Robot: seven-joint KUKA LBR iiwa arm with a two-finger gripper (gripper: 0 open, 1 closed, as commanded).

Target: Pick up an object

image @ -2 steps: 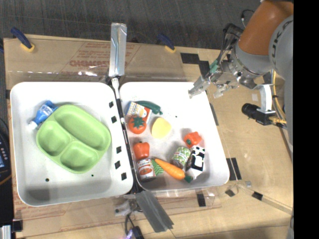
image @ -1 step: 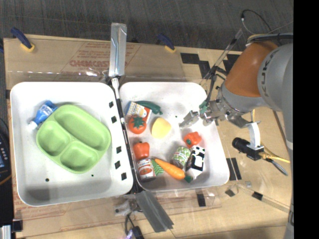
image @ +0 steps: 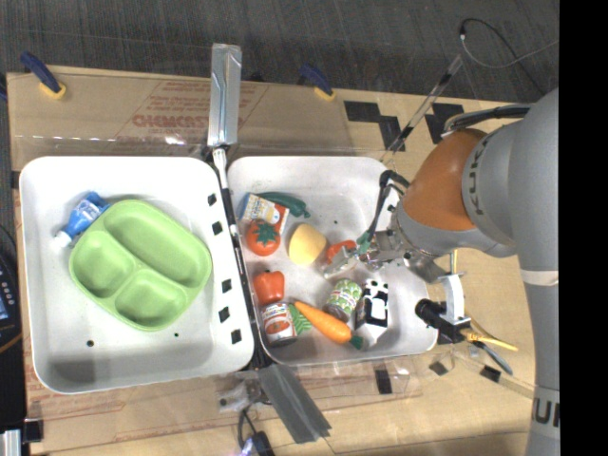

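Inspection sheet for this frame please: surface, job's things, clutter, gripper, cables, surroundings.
Surface: two white bins, left bin and right bin, on a cardboard-covered bench.
Job's things: in the right bin, carrot, tomato, yellow lemon, small can.
Clutter: green divided plate over a blue bottle, left bin.
Gripper: gripper low in the right bin.
Cables: black cable on the floor.
Surroundings: dark carpet.

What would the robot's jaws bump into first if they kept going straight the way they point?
Probably the small red toy lying just ahead of the gripper in the right bin. Beyond it sits the yellow lemon-like toy. Height is hard to judge from above, so the gripper might pass over it.
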